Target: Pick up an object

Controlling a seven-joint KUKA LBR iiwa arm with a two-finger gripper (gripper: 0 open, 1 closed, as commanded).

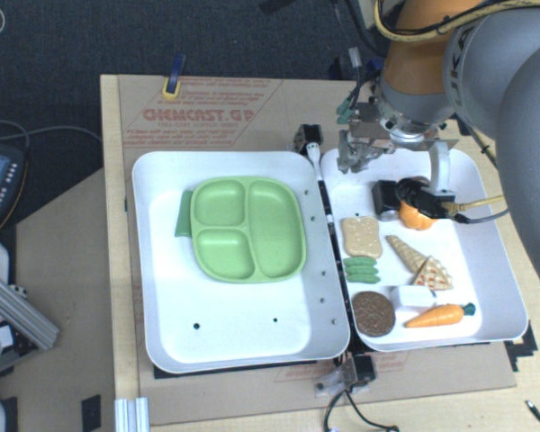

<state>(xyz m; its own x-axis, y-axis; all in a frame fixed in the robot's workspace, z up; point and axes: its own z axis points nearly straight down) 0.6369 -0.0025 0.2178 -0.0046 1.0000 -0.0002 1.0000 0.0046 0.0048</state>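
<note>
The gripper (360,151) is hanging over the far left corner of the right bin (486,259), close to the wall that is dividing it from the left bin (153,268). From this slanted view I cannot tell whether it is wide or narrow. All the objects are lying nearer to the camera than the gripper. The closest one, I am judging, is the pale cracker (361,237). It is resting flat just beside the dividing wall, almost straight below the gripper in the picture, with its long axis running along that wall. An orange piece (417,217) is lying to its right, and the green pea pod (361,269), the brown cookie (373,313) and the carrot (435,315) are sitting further toward the near edge. So the coming move is probably needing a short travel toward the near side, then a descent, closing across the cracker's narrow width.
</note>
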